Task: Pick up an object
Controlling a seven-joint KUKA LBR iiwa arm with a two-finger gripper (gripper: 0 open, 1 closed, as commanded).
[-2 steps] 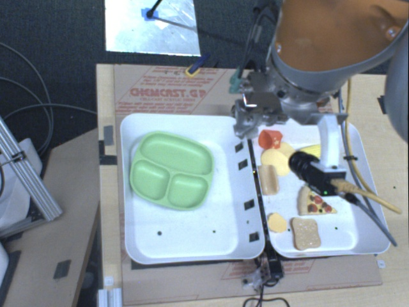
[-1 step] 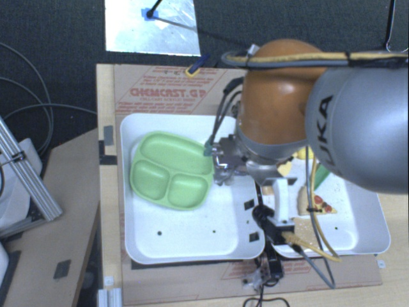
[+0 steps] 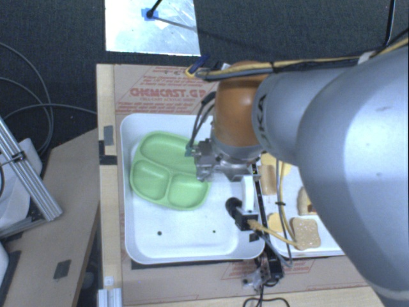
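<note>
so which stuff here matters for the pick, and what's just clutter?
Job:
- green divided plate in the left bin
- tan items in the right bin
- gripper, over the plate's right edge

Lying about:
- foil sheet
- cardboard under the bins
- aluminium rail

Even, soft overhead light; glare whitens the shiny foil sheet [image 3: 152, 18]; the near grey arm [image 3: 345, 139] looks blurred.

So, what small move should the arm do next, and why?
Probably a short descent onto the green divided plastic plate: the wrist with the orange band sits over the plate's right edge in the left white bin, and nothing shows that the plate is gripped yet.
</note>
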